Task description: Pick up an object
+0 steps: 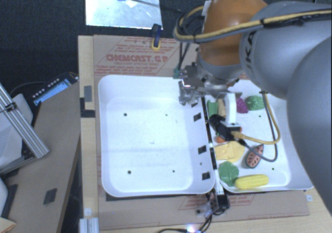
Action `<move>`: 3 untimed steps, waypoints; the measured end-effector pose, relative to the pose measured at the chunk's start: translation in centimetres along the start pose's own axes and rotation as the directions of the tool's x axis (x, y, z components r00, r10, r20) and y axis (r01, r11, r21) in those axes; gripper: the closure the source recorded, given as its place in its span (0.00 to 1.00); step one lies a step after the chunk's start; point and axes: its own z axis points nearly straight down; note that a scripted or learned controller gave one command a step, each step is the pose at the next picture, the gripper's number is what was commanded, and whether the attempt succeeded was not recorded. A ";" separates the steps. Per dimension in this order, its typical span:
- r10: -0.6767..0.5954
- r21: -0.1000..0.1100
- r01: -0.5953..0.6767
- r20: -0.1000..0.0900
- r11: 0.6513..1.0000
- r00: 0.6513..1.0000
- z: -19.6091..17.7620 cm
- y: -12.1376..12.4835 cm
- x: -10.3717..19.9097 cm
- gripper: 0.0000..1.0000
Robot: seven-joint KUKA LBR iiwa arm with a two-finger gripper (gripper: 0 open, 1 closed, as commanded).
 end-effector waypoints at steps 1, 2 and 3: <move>-0.002 0.002 0.002 0.000 1.000 1.000 -1.1 -0.1 -0.2 1.00; 0.001 0.001 -0.001 0.000 1.000 1.000 -1.9 1.4 2.5 1.00; -0.003 -0.003 0.003 -0.003 1.000 1.000 -6.9 2.2 10.0 1.00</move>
